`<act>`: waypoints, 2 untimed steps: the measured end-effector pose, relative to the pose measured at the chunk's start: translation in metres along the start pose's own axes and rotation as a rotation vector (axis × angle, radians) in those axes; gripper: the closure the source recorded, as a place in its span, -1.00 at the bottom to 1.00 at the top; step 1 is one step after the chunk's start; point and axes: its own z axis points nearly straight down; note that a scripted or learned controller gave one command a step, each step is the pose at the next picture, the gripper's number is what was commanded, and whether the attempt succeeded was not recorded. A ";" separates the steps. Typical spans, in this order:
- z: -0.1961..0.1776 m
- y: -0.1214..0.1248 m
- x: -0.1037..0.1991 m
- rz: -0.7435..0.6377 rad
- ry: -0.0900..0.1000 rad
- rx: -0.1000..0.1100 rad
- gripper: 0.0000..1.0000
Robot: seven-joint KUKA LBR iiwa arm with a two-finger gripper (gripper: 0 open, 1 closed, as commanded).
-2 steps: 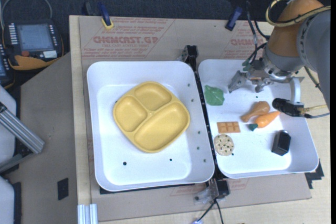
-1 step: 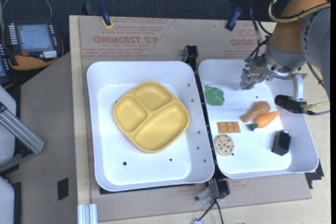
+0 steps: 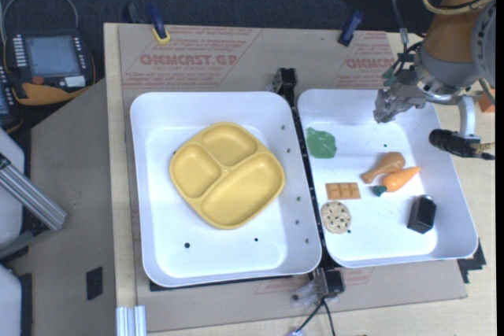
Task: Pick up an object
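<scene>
While my claw (image 3: 387, 108) hangs over the far edge of the right bin (image 3: 450, 241), I cannot tell how it is set, and nothing shows in it. The carrot (image 3: 398, 179), drumstick (image 3: 384, 165), cracker (image 3: 342, 190), cookie (image 3: 336, 216), lettuce leaf (image 3: 320, 142) and black block (image 3: 421, 214) lie unpicked; the whole pick remains.

The arm (image 3: 461, 20) is cut off by the right edge, so only its wrist end shows. The end effector (image 3: 389, 108) is too small and dark to tell how its fingers stand. At the far left, the handheld screen unit (image 3: 49, 63) is partly cropped, its display unreadable. The black block (image 3: 421, 214) is too small to identify.
</scene>
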 end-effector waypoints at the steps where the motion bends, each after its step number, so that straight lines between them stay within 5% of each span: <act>1: -0.050 0.008 -0.007 -0.002 0.000 0.000 1.00; 2: -0.115 0.011 -0.006 -0.002 -0.001 -0.003 1.00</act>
